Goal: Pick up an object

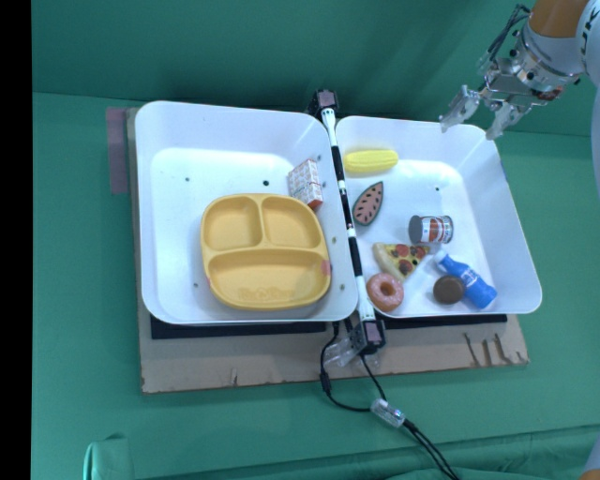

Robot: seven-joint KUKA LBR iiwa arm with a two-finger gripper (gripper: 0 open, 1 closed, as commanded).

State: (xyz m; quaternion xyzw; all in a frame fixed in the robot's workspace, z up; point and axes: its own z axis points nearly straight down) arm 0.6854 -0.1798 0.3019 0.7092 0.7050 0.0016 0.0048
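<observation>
camera view: two shallow white bins are seen side by side on a green desk, resting on a sheet of cardboard (234, 366). the gripper (476, 112) is held above the far right corner of the right bin (511, 225), its two fingers spread apart with nothing between them. the grey arm with its orange band (556, 14) is seen at the top right corner.

in the right bin, a yellow banana-like piece (370, 160) is laid near the far left corner, with a watermelon slice (367, 202) just below it. a small can (430, 229) is lying on its side near the middle. a pizza slice (401, 257) is placed just below the can, and a pink doughnut (384, 292) is set near the front left corner. a blue bottle (466, 279) is lying tilted near the front edge, with a brown round piece (448, 290) touching it.

in the left bin (169, 150), a yellow divided plate (265, 250) is laid towards the front right, and a small carton (306, 182) is set just beyond it. a black cable (375, 394) is trailed over the desk in front of the bins.
</observation>
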